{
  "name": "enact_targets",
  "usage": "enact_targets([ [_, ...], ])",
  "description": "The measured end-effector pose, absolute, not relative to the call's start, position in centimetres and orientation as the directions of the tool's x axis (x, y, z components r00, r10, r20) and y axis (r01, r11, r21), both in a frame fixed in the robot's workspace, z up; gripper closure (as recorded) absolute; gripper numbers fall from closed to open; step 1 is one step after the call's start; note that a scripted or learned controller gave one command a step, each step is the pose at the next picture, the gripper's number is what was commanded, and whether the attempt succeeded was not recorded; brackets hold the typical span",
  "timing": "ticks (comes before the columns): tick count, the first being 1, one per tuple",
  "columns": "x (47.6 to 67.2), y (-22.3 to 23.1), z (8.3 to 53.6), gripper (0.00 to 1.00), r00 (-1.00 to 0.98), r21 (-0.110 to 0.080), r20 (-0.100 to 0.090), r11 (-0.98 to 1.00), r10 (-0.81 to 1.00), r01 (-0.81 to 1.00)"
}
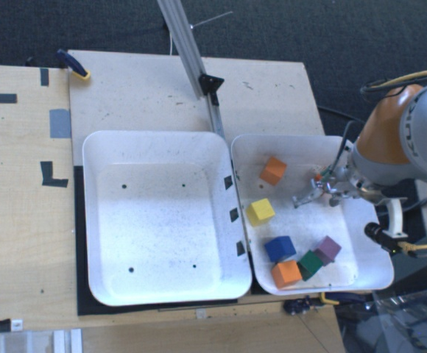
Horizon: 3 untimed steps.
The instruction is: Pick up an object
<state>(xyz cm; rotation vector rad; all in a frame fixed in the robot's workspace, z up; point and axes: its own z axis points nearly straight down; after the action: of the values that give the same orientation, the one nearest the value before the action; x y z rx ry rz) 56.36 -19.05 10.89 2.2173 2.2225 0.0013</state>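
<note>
The claw (pixel 302 200) is being held low over the right bin (pixel 361 271), near the middle of its floor, with the grey arm (pixel 390 149) reaching in from the right. Whether its tips are spread or pressed together cannot be told, as they are too small and blurred; nothing is seen being pinched.

Six cubes are being carried by the right bin. An orange cube (pixel 273 171) is lying up and left of the claw, and a yellow cube (pixel 260 211) is lying to its left, near the bin's left wall. Toward the front, a blue cube (pixel 280 248), a second orange cube (pixel 286 273), a green cube (pixel 311 263) and a purple cube (pixel 328 248) are being kept in a tight cluster. The left bin (pixel 96 153) is sitting beside it on the table (pixel 140 79).
</note>
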Motion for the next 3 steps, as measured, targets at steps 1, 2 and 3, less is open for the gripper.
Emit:
enact_targets([
  [1,56.2,-19.0,11.6,1.0,-0.002,-0.002,0.001,0.002,1.0,1.0],
  [2,56.0,-19.0,15.8,1.0,-0.001,0.002,-0.001,0.001,1.0,1.0],
  [3,55.9,-19.8,20.4,1.0,-0.001,0.003,-0.002,0.001,1.0,1.0],
])
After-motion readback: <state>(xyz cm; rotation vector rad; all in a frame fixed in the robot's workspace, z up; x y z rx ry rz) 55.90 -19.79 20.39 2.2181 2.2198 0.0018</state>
